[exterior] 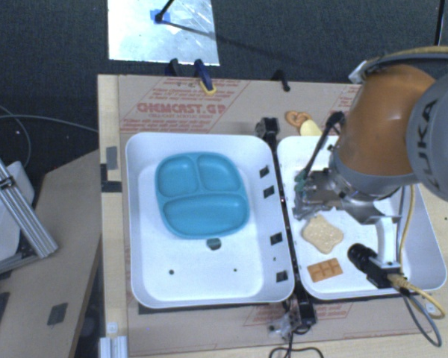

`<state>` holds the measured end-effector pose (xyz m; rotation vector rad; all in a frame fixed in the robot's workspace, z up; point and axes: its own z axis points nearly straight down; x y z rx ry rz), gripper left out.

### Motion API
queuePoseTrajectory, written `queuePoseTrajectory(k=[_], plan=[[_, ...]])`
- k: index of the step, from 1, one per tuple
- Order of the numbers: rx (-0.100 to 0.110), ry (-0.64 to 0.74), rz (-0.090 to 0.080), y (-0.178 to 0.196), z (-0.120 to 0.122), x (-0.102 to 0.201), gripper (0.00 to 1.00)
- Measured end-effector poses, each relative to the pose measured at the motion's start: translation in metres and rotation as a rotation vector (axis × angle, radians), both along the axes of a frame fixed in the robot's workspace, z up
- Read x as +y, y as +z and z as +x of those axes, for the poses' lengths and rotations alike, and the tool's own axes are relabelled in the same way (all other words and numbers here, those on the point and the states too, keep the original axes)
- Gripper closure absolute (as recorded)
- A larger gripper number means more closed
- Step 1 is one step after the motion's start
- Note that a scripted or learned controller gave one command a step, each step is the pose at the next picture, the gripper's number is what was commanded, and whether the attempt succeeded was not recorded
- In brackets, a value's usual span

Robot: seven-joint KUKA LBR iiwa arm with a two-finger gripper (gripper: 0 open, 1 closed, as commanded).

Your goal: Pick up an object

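Gripper (308, 200) low in right bin (433, 271) | grip state: cannot tell (blurred) | bread slice (322, 234) just below-right of it, waffle (324, 270) lower

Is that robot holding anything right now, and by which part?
Cannot be told: the gripper sits low in the right bin, just above the toast piece.

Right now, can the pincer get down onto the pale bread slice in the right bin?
Probably yes. The pincer hangs in the right bin just above and left of the bread slice, whose top lies bare. The waffle piece sits apart below it, so nothing looks to block a short drop.
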<state>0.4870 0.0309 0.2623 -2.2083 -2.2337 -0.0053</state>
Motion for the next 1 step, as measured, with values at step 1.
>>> queuePoseTrajectory(k=[1], plan=[[-0.02, -0.005, 0.001, 0.1571, 0.0014, 0.0048, 1.0]])
